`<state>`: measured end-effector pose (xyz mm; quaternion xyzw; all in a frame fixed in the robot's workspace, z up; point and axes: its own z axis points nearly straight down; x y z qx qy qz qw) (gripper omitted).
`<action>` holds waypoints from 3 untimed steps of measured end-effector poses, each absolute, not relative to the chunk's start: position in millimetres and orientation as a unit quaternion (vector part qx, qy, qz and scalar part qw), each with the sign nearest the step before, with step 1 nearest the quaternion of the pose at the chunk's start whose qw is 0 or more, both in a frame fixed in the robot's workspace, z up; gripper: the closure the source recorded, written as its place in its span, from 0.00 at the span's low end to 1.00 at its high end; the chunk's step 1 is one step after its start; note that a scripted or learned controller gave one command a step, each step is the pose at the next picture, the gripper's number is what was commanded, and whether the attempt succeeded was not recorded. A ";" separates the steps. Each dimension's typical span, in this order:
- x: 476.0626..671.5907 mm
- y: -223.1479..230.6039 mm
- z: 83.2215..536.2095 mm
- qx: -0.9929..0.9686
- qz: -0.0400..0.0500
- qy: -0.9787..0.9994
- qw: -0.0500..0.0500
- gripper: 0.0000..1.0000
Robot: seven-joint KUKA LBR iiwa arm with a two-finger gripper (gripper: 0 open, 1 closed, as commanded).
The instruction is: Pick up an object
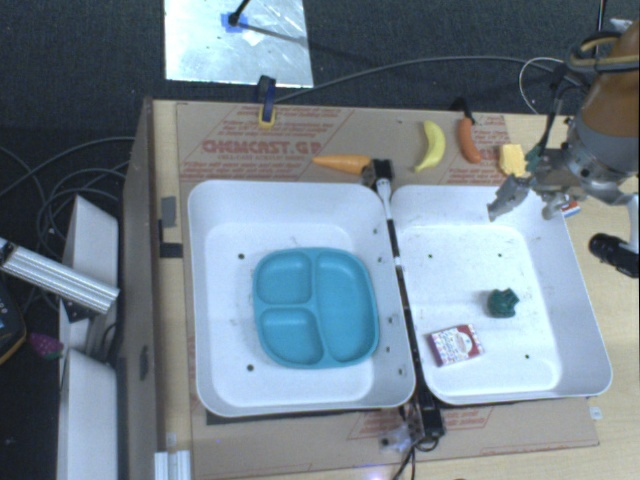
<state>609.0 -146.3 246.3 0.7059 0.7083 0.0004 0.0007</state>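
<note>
1. A dark carpeted floor surrounds the worktop, whose top is a brown printed board.
2. A shiny metal sheet lies on the floor beyond the worktop's far edge, with a blue tape patch on it.
3. Black cables trail over the floor at left.
4. A pale aluminium bar rests at left, near white panels.

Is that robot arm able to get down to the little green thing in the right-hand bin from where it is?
Probably yes. The green object lies alone on the right bin's floor, apart from the red packet, with nothing over it. The end effector hangs above the bin's far edge.
</note>
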 end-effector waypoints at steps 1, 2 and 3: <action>581.0 -178.5 100.1 0.707 -0.001 0.707 -0.002 0.00; 545.7 -170.0 84.1 0.707 0.000 0.707 0.000 0.00; 547.3 -170.2 95.6 0.706 0.002 0.708 0.002 1.00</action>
